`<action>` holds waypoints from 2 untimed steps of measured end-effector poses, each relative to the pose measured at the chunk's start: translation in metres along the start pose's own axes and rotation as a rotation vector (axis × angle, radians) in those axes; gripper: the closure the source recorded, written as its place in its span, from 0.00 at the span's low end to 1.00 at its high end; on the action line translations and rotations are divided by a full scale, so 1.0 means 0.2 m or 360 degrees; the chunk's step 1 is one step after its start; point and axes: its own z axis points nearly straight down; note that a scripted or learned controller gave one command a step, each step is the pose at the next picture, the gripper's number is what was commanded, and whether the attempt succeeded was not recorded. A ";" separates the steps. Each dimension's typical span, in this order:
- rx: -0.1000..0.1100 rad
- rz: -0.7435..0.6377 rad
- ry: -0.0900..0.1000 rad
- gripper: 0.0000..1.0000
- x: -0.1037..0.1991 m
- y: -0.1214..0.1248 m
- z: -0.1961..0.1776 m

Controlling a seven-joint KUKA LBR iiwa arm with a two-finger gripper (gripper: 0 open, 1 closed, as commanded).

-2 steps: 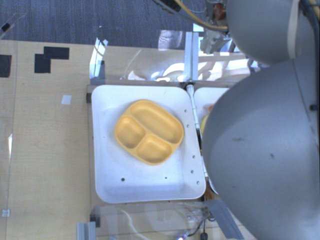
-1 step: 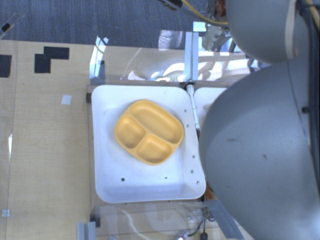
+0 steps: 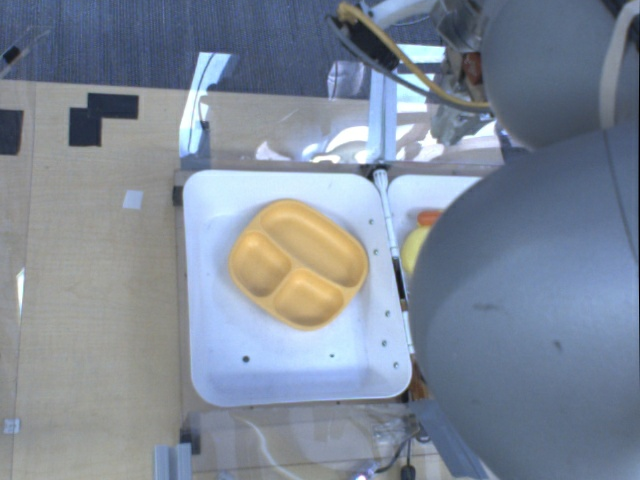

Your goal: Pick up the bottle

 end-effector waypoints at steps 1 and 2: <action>0.0001 -0.0003 0.0003 1.00 -0.02 -0.35 0.00; -0.0002 -0.0001 0.0003 1.00 -0.49 -0.04 0.00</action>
